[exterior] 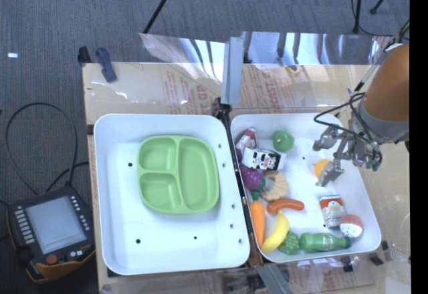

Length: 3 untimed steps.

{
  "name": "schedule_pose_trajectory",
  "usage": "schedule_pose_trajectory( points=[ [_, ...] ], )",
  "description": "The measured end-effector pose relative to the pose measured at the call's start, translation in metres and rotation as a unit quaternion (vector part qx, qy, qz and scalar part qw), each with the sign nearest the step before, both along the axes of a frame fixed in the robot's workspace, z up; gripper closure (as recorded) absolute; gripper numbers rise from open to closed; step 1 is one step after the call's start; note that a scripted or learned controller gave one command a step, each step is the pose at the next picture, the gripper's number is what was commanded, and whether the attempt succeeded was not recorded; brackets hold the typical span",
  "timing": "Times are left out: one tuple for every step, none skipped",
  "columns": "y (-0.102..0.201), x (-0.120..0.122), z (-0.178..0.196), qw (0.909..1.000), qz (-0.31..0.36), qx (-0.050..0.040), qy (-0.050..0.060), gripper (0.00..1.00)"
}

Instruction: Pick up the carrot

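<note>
The carrot (257, 219) is orange and lies lengthwise against the left wall of the right bin (304, 122), near the front, beside a yellow banana (276, 232). My gripper (328, 158) hangs over the right side of that bin, well to the right of the carrot and farther back. Its fingers are spread open with nothing between them. A small orange fruit (322, 167) lies just below and beside the fingertips.
The right bin is crowded: green lime (283, 140), cow-patterned carton (264, 160), purple eggplant (251, 176), sausage (285, 205), can (331, 209), green bottle (321, 242), broccoli (289, 244). The left bin (114, 219) holds a green divided plate (179, 172).
</note>
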<state>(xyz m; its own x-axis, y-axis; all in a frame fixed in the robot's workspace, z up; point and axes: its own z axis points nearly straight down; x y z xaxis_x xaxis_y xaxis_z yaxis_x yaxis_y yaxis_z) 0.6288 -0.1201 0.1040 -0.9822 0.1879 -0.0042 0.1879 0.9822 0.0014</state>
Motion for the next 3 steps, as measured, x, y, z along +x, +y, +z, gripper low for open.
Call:
schedule_pose_trajectory(
  points=[
    [-0.07,-0.044,0.054,0.9997,-0.024,0.0001,0.001,0.0],
    [0.021,0.004,-0.016,0.998,-0.063,0.0003,0.002,0.0],
    [-0.056,-0.039,0.002,1.0,0.0,-0.0027,0.0,0.0]
  ],
)
